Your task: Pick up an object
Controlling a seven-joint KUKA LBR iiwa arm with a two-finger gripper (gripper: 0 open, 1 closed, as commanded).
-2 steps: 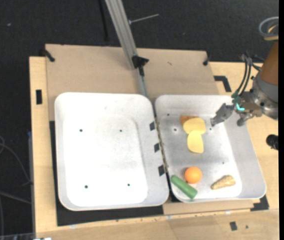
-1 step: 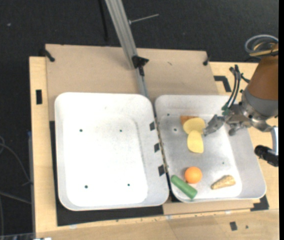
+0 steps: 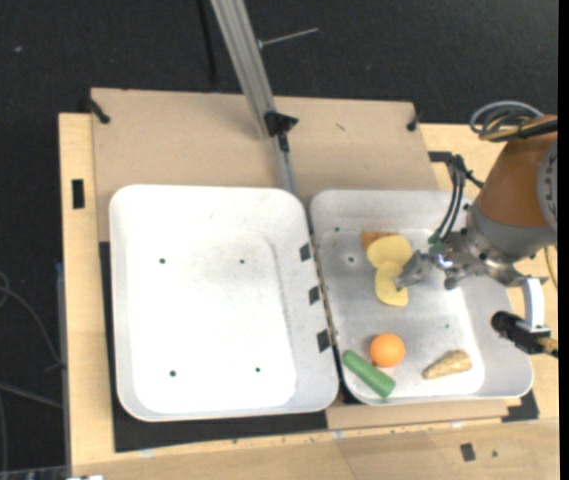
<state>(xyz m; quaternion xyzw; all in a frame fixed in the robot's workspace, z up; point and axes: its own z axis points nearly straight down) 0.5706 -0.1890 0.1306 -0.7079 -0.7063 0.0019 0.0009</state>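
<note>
No text, label, brand, number or sign can be read anywhere here.

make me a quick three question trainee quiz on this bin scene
1. True or false: the orange ball lies in the left bin.
2. Which lies nearest the gripper? A) green piece B) yellow pieces C) tan wedge
3. Fill in: the green piece lies at the right bin's near-____ corner.

Key: 1. False, it lies in the right bin. 2. B. 3. left.
</note>
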